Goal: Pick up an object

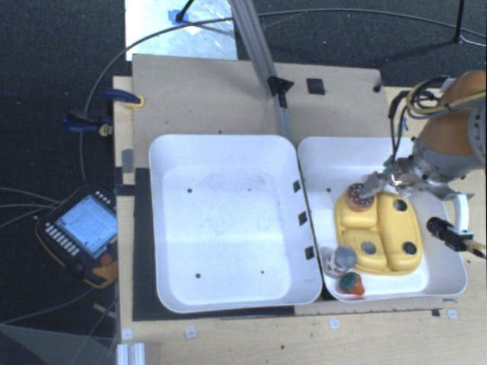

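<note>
Here the gripper (374,186) hovers in the right bin (319,158) over the yellow toy (384,230) beside a brown disc (358,195), grip unclear, so a descent between both likely pinches neither and slips.

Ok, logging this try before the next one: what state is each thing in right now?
gripper: low in the right bin, at the brown disc.
brown disc: lying on the yellow toy.
yellow toy: flat in the right bin.
red and green piece: resting at the bin's near wall.
right bin: holding all the objects.
</note>
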Robot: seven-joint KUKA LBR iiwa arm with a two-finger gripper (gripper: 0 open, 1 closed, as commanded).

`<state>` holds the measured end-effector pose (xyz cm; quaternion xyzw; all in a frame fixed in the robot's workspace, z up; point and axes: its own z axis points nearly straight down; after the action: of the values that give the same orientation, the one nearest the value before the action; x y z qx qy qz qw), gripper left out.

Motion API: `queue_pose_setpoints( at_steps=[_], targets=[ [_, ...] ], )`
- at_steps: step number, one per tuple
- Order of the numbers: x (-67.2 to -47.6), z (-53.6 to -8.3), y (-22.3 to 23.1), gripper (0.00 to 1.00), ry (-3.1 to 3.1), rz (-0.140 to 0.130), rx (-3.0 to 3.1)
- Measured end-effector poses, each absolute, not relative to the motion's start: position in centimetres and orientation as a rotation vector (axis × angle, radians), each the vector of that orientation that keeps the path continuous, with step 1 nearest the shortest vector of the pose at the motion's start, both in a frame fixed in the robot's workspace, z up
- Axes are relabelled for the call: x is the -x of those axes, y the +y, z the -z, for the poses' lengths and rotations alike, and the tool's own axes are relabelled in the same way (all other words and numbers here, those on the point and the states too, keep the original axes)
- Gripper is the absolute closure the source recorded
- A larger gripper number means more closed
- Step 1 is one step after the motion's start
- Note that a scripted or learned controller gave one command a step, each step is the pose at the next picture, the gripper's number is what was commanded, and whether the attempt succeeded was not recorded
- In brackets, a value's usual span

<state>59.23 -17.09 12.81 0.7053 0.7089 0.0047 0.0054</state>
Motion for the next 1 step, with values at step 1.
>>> queue_pose_setpoints(
  at_steps=[1],
  targets=[
    [-59.39, -13.92, -16.95, 1.00, 2.217, -0.026, -2.208]
  ],
)
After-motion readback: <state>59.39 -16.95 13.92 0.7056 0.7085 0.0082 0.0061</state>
